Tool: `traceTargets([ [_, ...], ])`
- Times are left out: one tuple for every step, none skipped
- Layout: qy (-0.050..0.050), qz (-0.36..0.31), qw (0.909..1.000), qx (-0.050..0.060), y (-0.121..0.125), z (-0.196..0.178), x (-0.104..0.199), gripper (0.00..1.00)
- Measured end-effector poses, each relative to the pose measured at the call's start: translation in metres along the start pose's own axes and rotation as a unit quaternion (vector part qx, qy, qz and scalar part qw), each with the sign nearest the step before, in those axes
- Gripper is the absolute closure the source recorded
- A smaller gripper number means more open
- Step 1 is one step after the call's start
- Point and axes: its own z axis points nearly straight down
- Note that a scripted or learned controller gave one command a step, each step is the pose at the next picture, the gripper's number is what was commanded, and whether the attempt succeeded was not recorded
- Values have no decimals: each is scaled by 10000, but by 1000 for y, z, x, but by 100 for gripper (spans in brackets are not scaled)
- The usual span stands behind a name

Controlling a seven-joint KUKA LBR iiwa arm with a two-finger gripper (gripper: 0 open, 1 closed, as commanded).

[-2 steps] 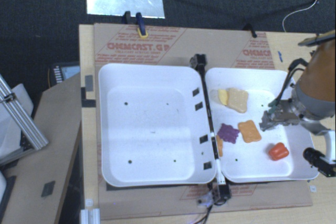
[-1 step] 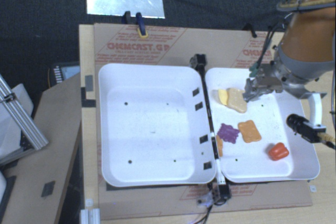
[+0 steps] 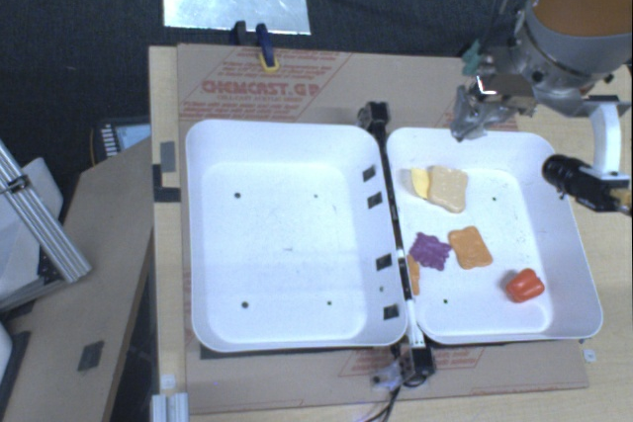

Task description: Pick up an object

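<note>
- Objects lay only in the right bin [image 3: 564, 242], the one nearer the arm; five small pieces sat on its white floor.
- A pale tan piece [image 3: 448, 188] lay in the upper left part of that bin, its long axis running roughly up and down the view, and it touched a small yellow piece [image 3: 421, 182] on its left side.
- An orange waffle-like piece [image 3: 470, 247] lay near the bin's middle, tilted so its long axis ran from upper left to lower right.
- A purple piece [image 3: 429, 250] sat just beside the orange one, on its left, close to the divider between the bins; its shape was too irregular to give a clear direction.
- A red piece [image 3: 524, 285] lay apart from the others toward the lower right, its longer side running about left to right.
- The left bin [image 3: 213, 242] sat side by side with the right one on the counter [image 3: 168, 84].
- The tool [image 3: 473, 126] hung over the upper rim of the right bin, above the tan and yellow pieces and apart from them.
- Whether the tool was released or clenched could not be told from this view; nothing was seen in it.
</note>
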Motion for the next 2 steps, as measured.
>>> traceTargets([
  [2,12,10000,1,10,-122,41,100],
  [7,-27,10000,75,-38,-115,158,100],
])
